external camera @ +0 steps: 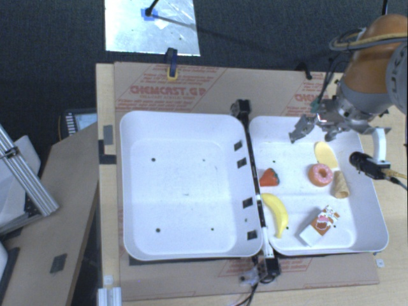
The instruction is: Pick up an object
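The right bin [363,234] holds several items. A red piece [269,177] lies by the divider, with a yellow banana [276,213] in front of it. A pink donut [320,174], a pale yellow piece [326,153] and a tan cone-shaped piece [340,185] sit close together at the right. A small white and red box [322,224] rests near the front. My gripper [315,134] hangs over the bin's back part, just behind the yellow piece, open with nothing between its two spread fingers [299,132].
The left bin [131,190] stands beside the right one, with black clips [248,171] along the shared rim. Both bins rest on a cardboard sheet [191,88]. A shiny metal plate [152,18] lies behind the bench.
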You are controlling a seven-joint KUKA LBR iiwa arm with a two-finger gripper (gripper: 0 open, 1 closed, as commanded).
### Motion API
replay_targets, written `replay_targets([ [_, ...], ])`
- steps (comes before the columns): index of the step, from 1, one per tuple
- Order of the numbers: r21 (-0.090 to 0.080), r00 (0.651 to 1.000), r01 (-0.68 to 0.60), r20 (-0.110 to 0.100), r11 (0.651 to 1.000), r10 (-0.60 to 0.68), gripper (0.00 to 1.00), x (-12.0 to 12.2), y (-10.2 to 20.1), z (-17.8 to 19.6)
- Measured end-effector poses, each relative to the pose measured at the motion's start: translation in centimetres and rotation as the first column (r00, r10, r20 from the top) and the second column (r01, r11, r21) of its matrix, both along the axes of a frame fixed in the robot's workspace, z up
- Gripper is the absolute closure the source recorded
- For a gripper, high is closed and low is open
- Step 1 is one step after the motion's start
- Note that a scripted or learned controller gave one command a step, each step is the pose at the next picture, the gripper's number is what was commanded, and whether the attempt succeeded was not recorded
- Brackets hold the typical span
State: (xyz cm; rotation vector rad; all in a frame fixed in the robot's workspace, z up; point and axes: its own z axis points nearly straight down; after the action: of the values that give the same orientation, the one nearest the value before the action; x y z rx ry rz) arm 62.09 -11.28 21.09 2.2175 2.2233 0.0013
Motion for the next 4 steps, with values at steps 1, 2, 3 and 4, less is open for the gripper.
replay_targets([
  [1, 0.000, 1.000, -0.002, 0.003, 1.000, 0.002, 1.00, 0.1, 0.0, 1.1],
  [2, 0.000, 1.000, -0.008, 0.014, 1.000, 0.008, 1.00, 5.1, 5.5, 11.7],
  [3, 0.002, 1.000, -0.009, 0.011, 1.000, 0.009, 1.00, 4.8, 12.3, 21.1],
  [4, 0.002, 1.000, -0.007, 0.011, 1.000, 0.007, 1.00, 4.8, 15.9, 29.8],
])
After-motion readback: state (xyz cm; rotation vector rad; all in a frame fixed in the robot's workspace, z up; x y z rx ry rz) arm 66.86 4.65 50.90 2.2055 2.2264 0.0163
